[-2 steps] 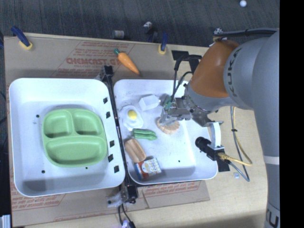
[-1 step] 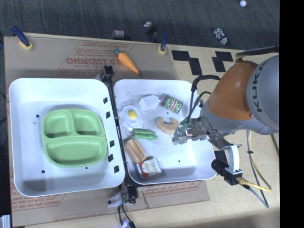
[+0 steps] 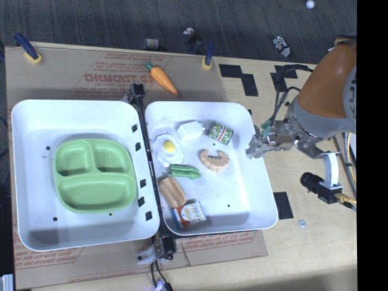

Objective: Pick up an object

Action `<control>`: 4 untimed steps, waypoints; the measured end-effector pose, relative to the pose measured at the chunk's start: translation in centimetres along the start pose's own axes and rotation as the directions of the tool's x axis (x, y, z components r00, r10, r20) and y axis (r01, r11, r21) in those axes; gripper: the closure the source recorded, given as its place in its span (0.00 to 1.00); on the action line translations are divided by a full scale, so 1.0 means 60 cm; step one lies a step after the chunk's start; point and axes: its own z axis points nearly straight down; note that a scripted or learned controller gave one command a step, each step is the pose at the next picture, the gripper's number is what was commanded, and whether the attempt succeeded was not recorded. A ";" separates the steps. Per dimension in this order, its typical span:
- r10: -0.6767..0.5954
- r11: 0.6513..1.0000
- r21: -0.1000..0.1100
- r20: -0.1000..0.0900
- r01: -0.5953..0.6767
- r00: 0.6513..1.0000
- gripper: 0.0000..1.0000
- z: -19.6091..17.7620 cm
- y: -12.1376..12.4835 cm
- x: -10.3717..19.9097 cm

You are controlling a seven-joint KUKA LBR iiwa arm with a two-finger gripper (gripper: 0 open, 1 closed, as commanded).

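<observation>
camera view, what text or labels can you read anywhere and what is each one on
"CHEMCAST": red print on the cardboard sheet under the bins, above the left bin; its last letters are hidden by the toy carrot.
Smaller red lines around it and along the cardboard's lower edge: too blurred to read.
Green can label in the right bin: too small to read.
Orange-and-white packet label: too blurred to read.

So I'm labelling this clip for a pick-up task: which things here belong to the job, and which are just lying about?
Job in hand:
gripper
right bin
toy fried egg
white block
green can
toy croissant
green bean pod
toy hot dog
small carton

Lying about:
left bin
green divided plate
toy carrot
</observation>
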 end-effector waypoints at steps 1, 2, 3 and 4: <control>-0.003 1.000 0.004 -0.003 0.003 1.000 1.00 0.261 -0.054 -0.015; -0.004 1.000 0.002 -0.002 0.004 1.000 1.00 0.262 -0.068 -0.015; -0.002 1.000 0.000 -0.001 0.002 1.000 1.00 0.262 -0.068 -0.015; -0.002 1.000 0.000 -0.001 0.002 1.000 1.00 0.262 -0.068 -0.015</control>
